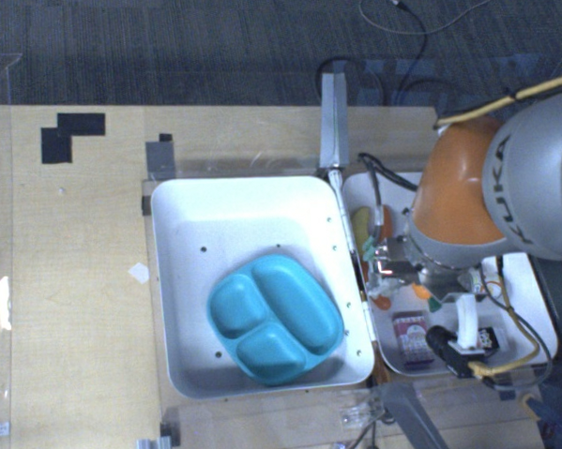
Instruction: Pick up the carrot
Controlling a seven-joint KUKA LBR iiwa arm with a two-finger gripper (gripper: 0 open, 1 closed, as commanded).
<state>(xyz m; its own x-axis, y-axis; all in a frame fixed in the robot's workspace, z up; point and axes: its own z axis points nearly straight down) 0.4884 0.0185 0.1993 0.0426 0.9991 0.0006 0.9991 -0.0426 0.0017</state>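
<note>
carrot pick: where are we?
Done: the arm is over the right bin, with the gripper low near its left wall. In hand: nothing visibly held. An orange bit beside it may be the carrot. Left: grasp and lift. The blue divided tray sits in the left bin.

Even, fairly bright light falls from overhead, and the left white bin (248, 221) looks almost washed out along its upper wall. The blue divided tray (275, 316) throws a soft shadow toward the bin's lower edge. A glare patch sits at the far left edge (on the bench (68, 277)). Overall slightly soft, grainy.
</note>
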